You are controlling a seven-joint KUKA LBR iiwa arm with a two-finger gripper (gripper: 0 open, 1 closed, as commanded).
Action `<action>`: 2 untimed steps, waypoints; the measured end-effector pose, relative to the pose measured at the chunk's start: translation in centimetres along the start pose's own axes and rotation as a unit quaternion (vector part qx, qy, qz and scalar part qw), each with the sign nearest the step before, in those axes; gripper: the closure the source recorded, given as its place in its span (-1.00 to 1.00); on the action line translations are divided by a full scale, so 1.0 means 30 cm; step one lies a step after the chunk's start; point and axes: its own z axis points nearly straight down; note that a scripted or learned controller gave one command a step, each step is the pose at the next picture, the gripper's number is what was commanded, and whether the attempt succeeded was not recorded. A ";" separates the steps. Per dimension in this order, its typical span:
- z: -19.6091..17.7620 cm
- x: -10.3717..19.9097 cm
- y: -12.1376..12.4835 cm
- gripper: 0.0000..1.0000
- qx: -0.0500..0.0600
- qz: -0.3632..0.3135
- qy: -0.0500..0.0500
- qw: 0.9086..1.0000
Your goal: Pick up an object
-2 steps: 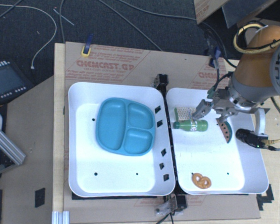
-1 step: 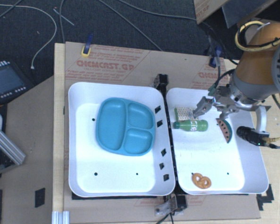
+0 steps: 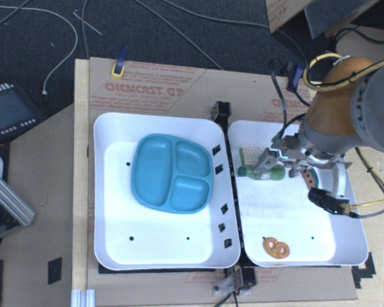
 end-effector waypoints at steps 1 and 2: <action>0.176 0.002 -0.001 -1.00 0.000 0.000 0.000 1.000; 0.130 0.002 0.002 1.00 -0.002 0.000 0.000 1.000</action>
